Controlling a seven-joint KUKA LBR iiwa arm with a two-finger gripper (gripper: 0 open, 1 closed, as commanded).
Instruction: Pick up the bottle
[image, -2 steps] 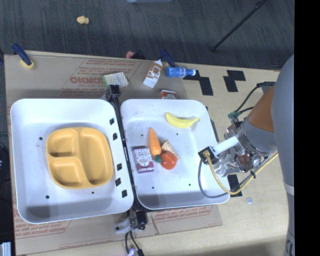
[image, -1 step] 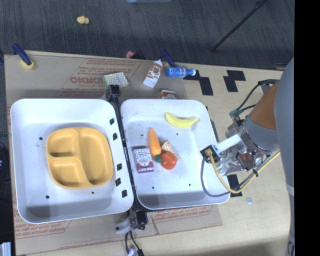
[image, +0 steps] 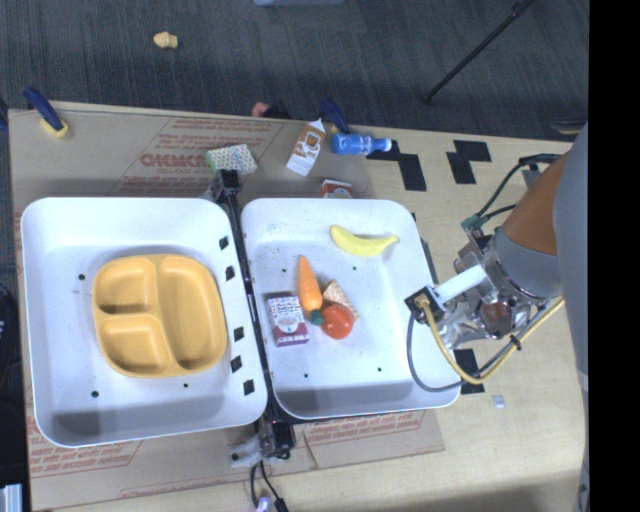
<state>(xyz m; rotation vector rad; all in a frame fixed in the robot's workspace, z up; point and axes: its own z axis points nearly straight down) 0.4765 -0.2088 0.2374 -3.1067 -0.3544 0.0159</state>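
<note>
Gripper (image: 478, 325) sits off the right bin's (image: 395, 385) right rim. Toward the bin centre from the fingers: carrot (image: 309, 284), tomato (image: 337, 321), small carton (image: 286, 319) clustered together. Banana (image: 362, 240) lies apart near the far wall. Bare floor along the near wall.

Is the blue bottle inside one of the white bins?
No, the blue bottle lies on the bench beyond the right bin, outside both bins.

arm: reaching in from right | pincer (image: 470, 325): low, cables looped around it
</note>
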